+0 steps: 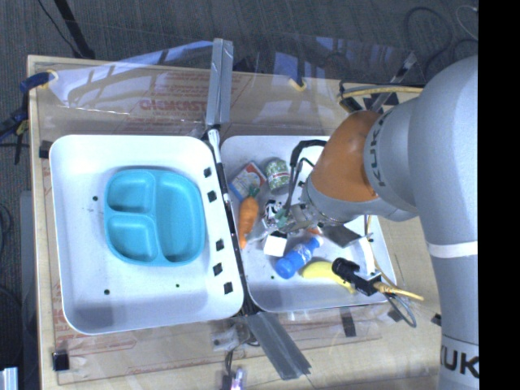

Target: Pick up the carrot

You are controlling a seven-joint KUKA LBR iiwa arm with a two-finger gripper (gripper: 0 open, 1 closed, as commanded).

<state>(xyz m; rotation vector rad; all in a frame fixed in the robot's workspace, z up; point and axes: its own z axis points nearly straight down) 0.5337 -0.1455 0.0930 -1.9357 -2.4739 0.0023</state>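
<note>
Carrot [247, 218] in right bin [268, 299] (cluttered).

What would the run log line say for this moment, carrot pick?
task: pick up carrot | carrot: lying in right bin by its left wall, not held | claw: low, just right of carrot | divided blue tray: left bin

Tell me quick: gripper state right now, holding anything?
Gripper: cannot be told; it sits low in the right bin beside the carrot, and no object shows between its tips.
</note>
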